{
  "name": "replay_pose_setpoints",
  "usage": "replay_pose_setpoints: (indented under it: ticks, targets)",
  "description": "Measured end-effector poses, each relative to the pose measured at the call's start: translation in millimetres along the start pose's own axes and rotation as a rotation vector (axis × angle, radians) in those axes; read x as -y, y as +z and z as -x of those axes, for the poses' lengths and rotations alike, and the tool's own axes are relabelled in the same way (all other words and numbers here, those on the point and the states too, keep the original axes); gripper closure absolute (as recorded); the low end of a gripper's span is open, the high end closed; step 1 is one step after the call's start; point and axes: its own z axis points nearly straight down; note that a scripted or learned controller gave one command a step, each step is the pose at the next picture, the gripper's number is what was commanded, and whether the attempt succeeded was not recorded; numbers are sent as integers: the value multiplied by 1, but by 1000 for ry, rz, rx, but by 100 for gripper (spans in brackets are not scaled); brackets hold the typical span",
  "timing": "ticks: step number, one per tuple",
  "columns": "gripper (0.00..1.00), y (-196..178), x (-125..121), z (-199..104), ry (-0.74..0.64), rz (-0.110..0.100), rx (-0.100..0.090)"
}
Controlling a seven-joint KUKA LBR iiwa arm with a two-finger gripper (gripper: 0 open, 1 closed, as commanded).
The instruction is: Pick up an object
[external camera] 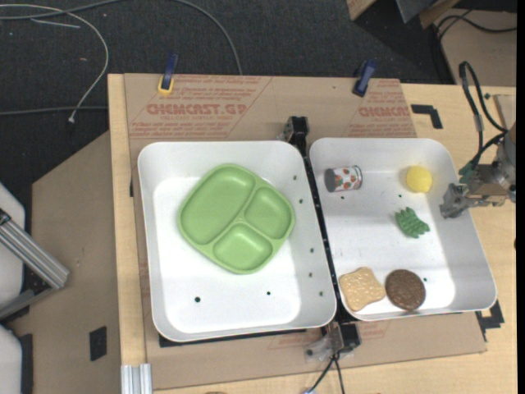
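Objects for picking — yellow ball [419, 179], green leafy piece [412, 222], small can [344, 178] — all lie left of our gripper [456, 201], which hovers at the right bin [467, 253] rim. We judge nothing is lifted yet; we cannot tell its grip state.

On the surface [90, 220] two white bins sit side by side: the left bin [164, 302] holds a green divided plate [236, 217] lying near its middle, turned at a slant to the bin's walls. In the right bin [467, 253], a small can [343, 178] lies on its side near the far left corner, a yellow ball [419, 179] sits near the far right corner, a green leafy piece [412, 222] lies toward the right wall, and a tan cracker [361, 288] and a brown round cookie [405, 289] rest just beside each other along the near wall. The tool [456, 201] hangs at the right bin's right rim, apart from every object, though whether its fingers are spread is unclear.
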Motion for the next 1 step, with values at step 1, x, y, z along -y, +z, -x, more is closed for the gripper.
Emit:
replay_pose_setpoints:
  ticks: [1]
  targets:
    - [100, -44, 2, 2, 0, -2, 0]
